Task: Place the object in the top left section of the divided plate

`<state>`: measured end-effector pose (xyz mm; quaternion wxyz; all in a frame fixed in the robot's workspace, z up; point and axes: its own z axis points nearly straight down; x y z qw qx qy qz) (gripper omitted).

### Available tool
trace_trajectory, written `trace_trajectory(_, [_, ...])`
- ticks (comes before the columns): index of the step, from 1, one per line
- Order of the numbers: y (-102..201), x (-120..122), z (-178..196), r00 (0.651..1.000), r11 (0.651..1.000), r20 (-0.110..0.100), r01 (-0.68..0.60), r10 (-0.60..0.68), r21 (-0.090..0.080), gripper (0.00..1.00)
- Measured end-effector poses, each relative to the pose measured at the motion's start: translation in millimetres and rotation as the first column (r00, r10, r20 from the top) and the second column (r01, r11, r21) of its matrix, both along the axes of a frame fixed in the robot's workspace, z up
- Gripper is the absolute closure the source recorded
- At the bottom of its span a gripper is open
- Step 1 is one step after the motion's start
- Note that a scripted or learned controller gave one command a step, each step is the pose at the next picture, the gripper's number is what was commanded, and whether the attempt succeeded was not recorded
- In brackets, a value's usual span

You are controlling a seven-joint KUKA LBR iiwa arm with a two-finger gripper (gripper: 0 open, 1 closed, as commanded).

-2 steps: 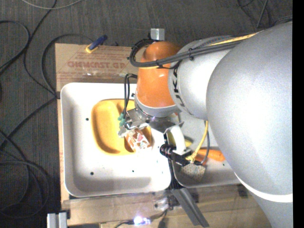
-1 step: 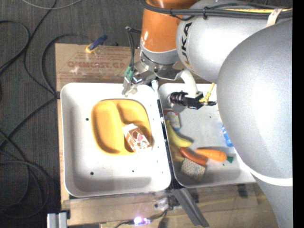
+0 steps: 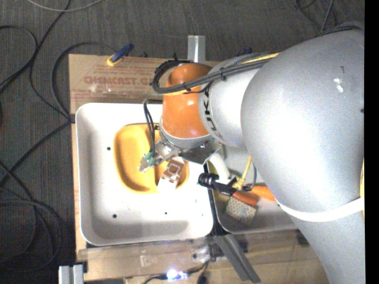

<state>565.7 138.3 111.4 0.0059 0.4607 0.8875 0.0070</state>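
A yellow divided plate (image 3: 129,158) lies in the left white bin (image 3: 98,212), in its upper middle part. My gripper (image 3: 159,165) hangs over the plate's right side, below the orange wrist band. Its two fingertips (image 3: 146,160) stand apart, with bare yellow plate showing between them, so it is open and holds nothing. The arm hides the plate's right edge and its dividers. In the right bin, close to the shared wall, lie a brown speckled object (image 3: 241,206) and an orange object (image 3: 263,192).
The right bin (image 3: 220,218) is largely hidden by the big grey arm (image 3: 296,129). A pale yellowish item (image 3: 217,168) sits at that bin's left edge. A cardboard sheet (image 3: 112,78) with a blue-and-yellow clip (image 3: 119,54) lies behind the bins.
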Motion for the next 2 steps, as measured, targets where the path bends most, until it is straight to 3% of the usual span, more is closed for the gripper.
trace_trajectory(1, [53.2,-29.5,110.7,0.997,0.997,-0.021,0.075,-0.075,-0.012,1.0])
trace_trajectory(2, [63.9,47.1,136.1,0.998,0.998,-0.021,-0.063,0.063,-0.013,1.0])
